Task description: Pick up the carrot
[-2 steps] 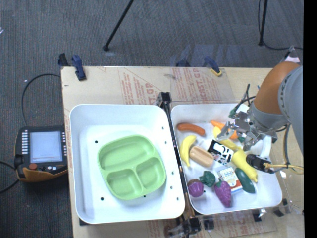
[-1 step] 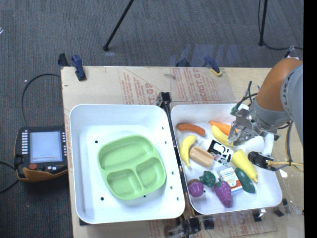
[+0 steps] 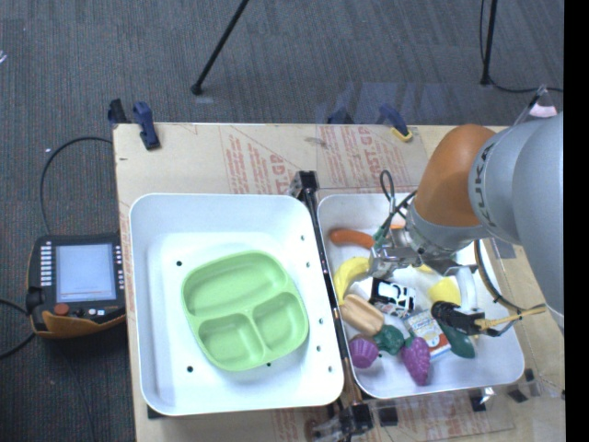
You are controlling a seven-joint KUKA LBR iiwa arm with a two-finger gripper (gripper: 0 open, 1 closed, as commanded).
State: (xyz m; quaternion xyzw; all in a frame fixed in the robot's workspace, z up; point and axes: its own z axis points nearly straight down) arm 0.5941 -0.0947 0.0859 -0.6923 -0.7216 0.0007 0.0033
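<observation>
Carrot (image 3: 350,238): one; bins (image 3: 147,247): two.

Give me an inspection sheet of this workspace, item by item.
Surface: wooden bench bearing two white bins; left bin holds a green divided plate.
Job's things: carrot lies at the back left of the right bin.
Clutter: banana, bread roll, purple grapes, other toy food.
Grippers: hand low in the right bin, just right of the carrot; grip unclear.
Cables: black cable by the pendant.
Surroundings: teach pendant on the carpet, tripod legs behind.
</observation>
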